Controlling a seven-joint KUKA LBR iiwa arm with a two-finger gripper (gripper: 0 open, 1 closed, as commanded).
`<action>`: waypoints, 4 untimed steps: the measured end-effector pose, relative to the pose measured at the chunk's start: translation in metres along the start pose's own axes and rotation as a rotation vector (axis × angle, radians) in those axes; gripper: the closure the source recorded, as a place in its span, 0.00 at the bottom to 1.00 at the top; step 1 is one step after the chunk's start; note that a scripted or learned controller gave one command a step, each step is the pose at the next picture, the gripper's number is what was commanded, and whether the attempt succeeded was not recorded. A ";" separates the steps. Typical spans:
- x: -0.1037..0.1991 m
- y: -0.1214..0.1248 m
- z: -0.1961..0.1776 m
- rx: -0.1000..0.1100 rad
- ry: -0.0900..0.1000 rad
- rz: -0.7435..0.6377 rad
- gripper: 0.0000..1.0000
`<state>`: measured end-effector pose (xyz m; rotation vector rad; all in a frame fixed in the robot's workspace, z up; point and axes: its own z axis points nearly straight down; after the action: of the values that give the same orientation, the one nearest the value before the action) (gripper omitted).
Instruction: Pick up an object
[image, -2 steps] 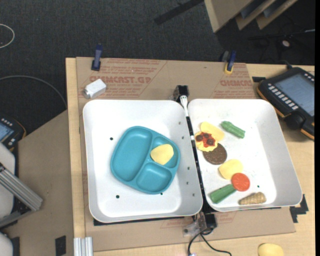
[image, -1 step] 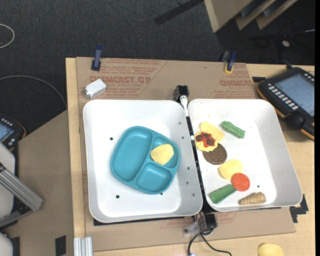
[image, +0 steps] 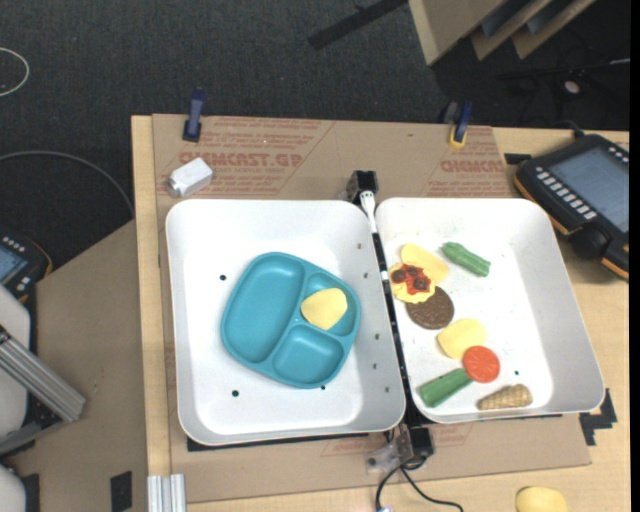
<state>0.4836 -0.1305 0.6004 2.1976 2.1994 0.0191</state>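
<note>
1. Whether the claw is released or clenched, I cannot tell.
2. Candidates for the pick lie in the right bin (image: 540, 280), lower right of the frame: a green pod (image: 465, 258), a yellow-and-red piece (image: 418, 275), a brown disc (image: 431, 308), a yellow slice (image: 461, 338), a red round (image: 481, 363), a green stick (image: 443, 386) and a tan wedge (image: 505, 398).
3. The green pod looks the best target. It stands apart from its neighbours, while the yellow slice and red round touch.
4. I would come down straight over it, spanning its narrow width (flat pieces like the brown disc offer little to pinch).
5. A yellow lump (image: 324, 308) rests on the teal divided plate (image: 290, 318) in the left bin (image: 200, 300).
6. Red print on the cardboard sheet (image: 240, 158) seems to read "CHEMCAST GP", though it is faint.
</note>
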 end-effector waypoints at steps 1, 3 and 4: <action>0.000 0.001 -0.011 -0.005 -0.002 0.000 1.00; -0.001 0.003 -0.032 -0.015 -0.007 0.000 1.00; -0.001 0.004 -0.044 -0.021 -0.009 0.000 1.00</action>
<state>0.4859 -0.1311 0.6441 2.1828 2.1838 0.0314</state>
